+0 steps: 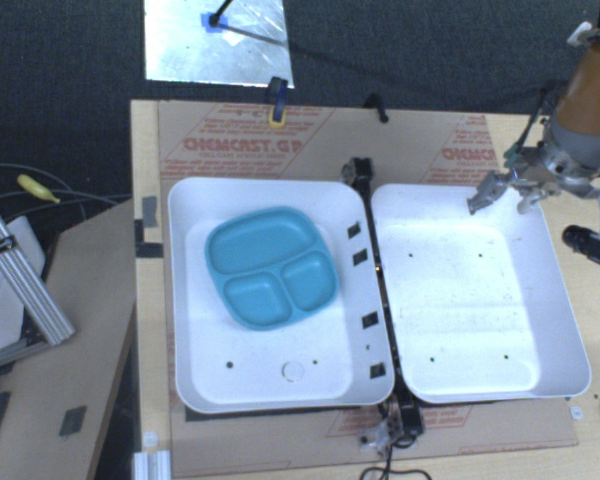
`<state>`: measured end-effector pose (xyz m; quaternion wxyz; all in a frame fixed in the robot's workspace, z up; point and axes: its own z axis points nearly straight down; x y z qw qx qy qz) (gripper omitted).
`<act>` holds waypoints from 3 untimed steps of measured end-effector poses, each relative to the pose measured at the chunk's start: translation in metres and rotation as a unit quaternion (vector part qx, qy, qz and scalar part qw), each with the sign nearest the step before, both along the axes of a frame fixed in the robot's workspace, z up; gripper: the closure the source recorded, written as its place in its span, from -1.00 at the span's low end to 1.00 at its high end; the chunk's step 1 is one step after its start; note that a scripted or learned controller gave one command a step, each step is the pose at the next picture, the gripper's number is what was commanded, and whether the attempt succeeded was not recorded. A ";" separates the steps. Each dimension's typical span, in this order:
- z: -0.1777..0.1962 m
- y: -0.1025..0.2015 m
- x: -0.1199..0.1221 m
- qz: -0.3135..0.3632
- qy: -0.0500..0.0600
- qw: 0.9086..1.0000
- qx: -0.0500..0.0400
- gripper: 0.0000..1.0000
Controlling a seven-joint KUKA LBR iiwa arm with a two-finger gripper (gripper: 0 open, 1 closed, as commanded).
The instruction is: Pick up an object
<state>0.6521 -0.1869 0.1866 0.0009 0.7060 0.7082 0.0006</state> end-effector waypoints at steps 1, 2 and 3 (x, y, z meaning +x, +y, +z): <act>0.022 0.131 0.019 0.007 -0.002 1.000 0.003 -1.00; -0.003 0.239 0.016 0.006 0.000 1.000 0.002 -1.00; 0.110 0.309 -0.008 0.005 -0.006 1.000 0.003 -1.00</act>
